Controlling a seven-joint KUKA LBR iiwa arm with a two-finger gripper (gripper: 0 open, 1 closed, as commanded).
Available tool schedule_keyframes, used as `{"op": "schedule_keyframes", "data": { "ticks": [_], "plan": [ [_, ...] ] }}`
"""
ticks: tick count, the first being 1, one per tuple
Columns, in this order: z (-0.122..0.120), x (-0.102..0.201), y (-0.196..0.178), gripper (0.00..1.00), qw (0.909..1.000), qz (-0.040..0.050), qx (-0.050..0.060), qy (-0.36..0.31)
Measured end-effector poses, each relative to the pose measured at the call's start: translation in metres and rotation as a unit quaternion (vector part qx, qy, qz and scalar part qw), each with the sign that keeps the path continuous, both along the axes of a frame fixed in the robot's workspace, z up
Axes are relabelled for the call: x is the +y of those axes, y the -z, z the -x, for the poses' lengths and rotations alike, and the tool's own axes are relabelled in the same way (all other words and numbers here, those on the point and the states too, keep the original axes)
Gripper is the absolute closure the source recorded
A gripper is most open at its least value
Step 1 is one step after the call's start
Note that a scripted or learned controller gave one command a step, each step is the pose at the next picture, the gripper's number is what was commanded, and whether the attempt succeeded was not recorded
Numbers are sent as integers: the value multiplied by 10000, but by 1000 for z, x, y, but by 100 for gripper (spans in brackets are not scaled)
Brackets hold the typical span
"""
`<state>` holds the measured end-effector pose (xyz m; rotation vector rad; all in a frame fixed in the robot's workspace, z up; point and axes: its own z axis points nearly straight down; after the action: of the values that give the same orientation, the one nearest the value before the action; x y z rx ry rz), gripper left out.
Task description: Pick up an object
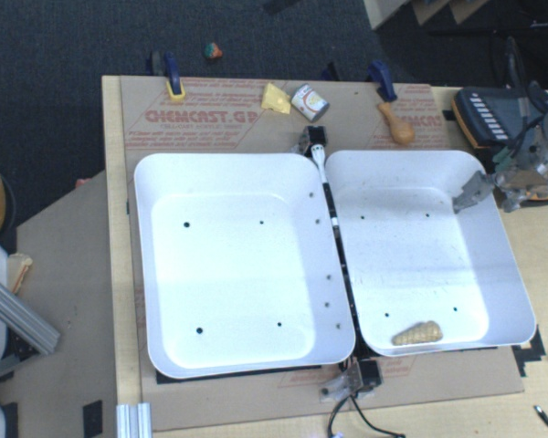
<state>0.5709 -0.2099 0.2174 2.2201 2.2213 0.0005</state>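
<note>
A tan, ridged cone-shaped object [416, 334] lies on its side near the front rim of the right bin [411, 245]. My gripper [475, 192] hangs over the right bin's far right corner, with its grey tip pointing down and left into the bin. It is well apart from the cone, and I see nothing in it. The left bin [228, 263] holds no object.
On the board behind the bins lie a yellow wedge [276, 99], a small white and grey can [309, 103] and a wooden-handled tool [395, 123]. Blue clamps [173, 77] grip the board's back edge. A black device [487, 117] sits at the back right.
</note>
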Motion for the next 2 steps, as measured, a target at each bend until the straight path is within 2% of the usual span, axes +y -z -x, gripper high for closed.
{"op": "schedule_keyframes", "data": {
  "ticks": [1, 2],
  "plan": [
    [-1, 0, -11, 100, 10000, 9, -18, -5],
    [8, -15, -85, 100, 10000, 21, -42, 4]
  ]
}}
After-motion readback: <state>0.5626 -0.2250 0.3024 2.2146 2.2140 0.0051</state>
